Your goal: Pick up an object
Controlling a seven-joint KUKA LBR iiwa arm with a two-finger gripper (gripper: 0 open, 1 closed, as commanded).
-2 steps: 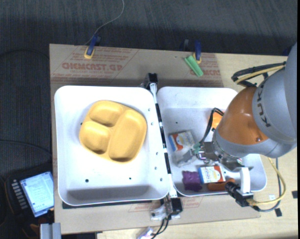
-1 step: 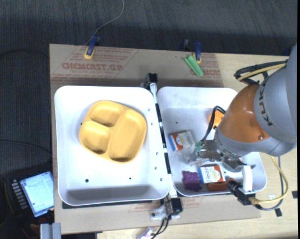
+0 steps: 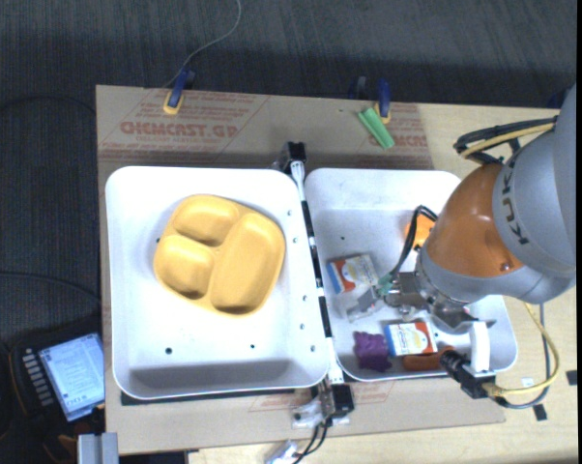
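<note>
End effector: the end effector sits low in the right bin, under the grey arm with its orange band. Whether it is spread or pinching anything cannot be told; the wrist hides it.
Candidate objects: 3 lie just beside it. A small white and orange packet at 10 o'clock, a purple lump at 7 o'clock, a white and orange carton at 6 o'clock.
Left bin: the left bin holds 1 large yellow moulded tray, well apart from the arm.
Surface: cardboard-covered surface with a green clip at 12 o'clock.
Doing it well: likely best to commit to 1 item, centre over it, descend straight and close before lifting, keeping clear of neighbours and the bin wall.
</note>
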